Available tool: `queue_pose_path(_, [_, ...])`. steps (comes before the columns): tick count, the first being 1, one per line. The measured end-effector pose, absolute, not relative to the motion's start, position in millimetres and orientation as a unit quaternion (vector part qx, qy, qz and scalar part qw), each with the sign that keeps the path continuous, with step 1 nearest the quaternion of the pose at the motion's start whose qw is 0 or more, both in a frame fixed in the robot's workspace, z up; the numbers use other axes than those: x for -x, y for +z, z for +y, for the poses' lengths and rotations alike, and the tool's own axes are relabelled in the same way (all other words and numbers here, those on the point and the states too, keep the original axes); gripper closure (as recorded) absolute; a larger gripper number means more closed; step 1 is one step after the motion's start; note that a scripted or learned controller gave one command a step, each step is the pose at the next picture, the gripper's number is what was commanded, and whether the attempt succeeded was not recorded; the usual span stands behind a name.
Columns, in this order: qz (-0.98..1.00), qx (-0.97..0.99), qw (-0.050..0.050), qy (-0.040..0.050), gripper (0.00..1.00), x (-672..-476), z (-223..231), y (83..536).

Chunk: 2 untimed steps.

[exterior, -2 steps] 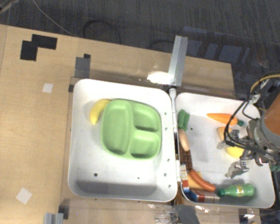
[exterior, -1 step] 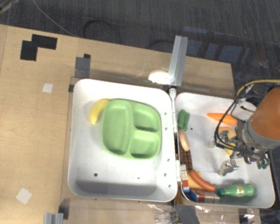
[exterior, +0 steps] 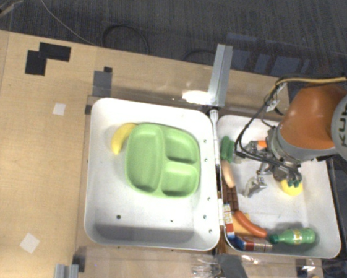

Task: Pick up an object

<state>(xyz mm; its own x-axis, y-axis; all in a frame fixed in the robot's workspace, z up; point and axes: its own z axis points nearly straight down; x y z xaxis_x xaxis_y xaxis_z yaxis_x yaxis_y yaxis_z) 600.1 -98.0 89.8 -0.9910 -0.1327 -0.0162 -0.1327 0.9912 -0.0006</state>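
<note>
My gripper (exterior: pixel 256 187) hangs over the middle of the right bin (exterior: pixel 317 242), under the orange-banded wrist. Its metal fingers point down at bare white bin floor and nothing shows between them. A yellow object (exterior: pixel 292 188) lies just right of the fingers, partly under the wrist. A green bottle (exterior: pixel 292 236) lies along the bin's front edge. An orange-red sausage-shaped toy (exterior: pixel 248 224) rests at the front left. A tan elongated item (exterior: pixel 227 173) and a green item (exterior: pixel 227 149) sit against the left wall.
The left bin (exterior: pixel 99 214) holds a green divided tray (exterior: pixel 162 159) with a yellow banana (exterior: pixel 121 137) tucked at its left side. A metal post (exterior: pixel 219 78) rises behind the two bins. A small orange piece (exterior: pixel 260 144) sits under the arm at the back.
</note>
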Motion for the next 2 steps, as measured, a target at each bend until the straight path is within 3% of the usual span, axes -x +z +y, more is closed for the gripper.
queue_pose_path(1, [0.998,0.068,0.016,-0.0014,1.0,-604.5,-98.6,105.5])
queue_pose_path(2, [0.979,0.202,0.008,-0.002,1.0,-662.9,-125.3,194.7])
